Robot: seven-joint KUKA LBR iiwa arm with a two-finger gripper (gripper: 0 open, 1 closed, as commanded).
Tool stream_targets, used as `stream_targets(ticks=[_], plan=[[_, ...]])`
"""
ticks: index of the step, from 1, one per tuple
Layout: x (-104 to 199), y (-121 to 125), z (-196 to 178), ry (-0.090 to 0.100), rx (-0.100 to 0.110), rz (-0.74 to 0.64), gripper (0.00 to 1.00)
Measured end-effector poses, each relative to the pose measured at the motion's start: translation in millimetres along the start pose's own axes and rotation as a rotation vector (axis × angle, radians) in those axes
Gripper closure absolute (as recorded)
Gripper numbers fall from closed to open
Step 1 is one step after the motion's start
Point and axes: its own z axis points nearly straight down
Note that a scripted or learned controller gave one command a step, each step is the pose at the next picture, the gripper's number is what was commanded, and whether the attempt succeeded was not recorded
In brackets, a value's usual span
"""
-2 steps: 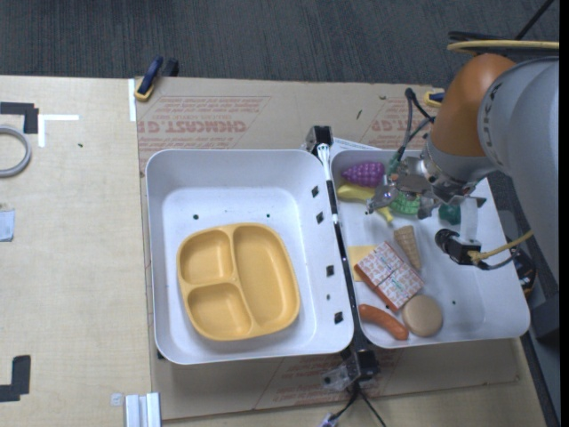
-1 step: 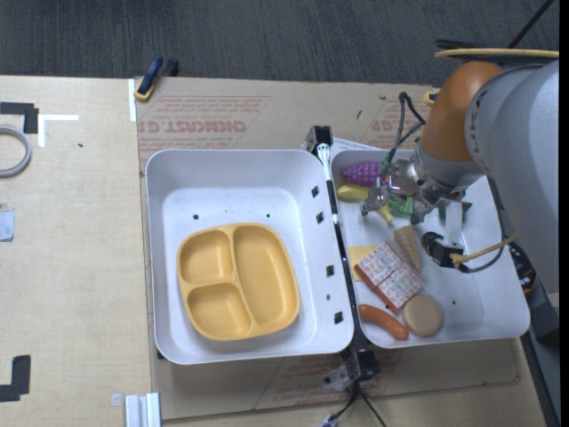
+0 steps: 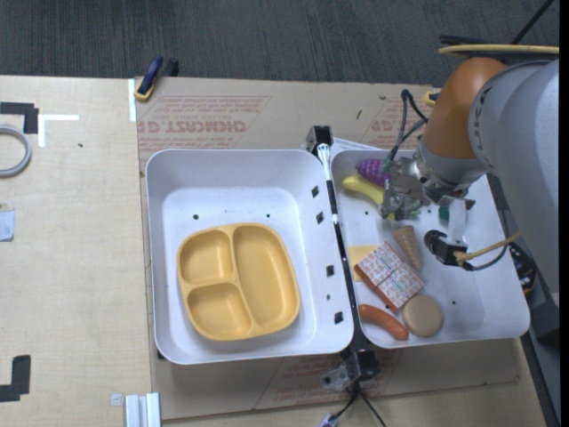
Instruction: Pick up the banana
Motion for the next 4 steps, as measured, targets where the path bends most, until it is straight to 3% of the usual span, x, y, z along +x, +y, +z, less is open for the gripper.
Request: stream_targets(ticks=[1,2,3,4], plan=[[47,13,-125,0.000,-0.006,-0.077,1.00],[47,13,-125,0.000,-0.006,-0.076,0.00],[-1,4,-12,0.001,-0.018,-0.308,0.00],[-12,-28,9,0.000,-0.007,-0.536,0.00]])
